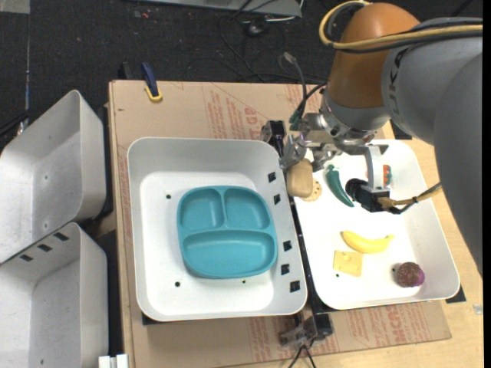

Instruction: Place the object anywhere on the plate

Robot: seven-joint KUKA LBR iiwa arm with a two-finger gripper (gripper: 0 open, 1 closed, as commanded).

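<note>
Even overhead light, sharp, glare-free

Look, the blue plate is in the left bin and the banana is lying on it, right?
Not quite. The blue plate is in the left bin, but the camera view shows the banana lying in the right bin, beside the yellow cheese piece, not on the plate.

The teal plate (227, 231) and both white bins (146, 205) present as smooth moulded plastic with a slight sheen, the plate more satin than glossy. The worktop (207, 102) is matt brown cardboard with red printing, dull and fibrous. The arm's orange band (367, 48) is smooth and glossy; the banana (366, 241) looks like smooth plastic.
</note>
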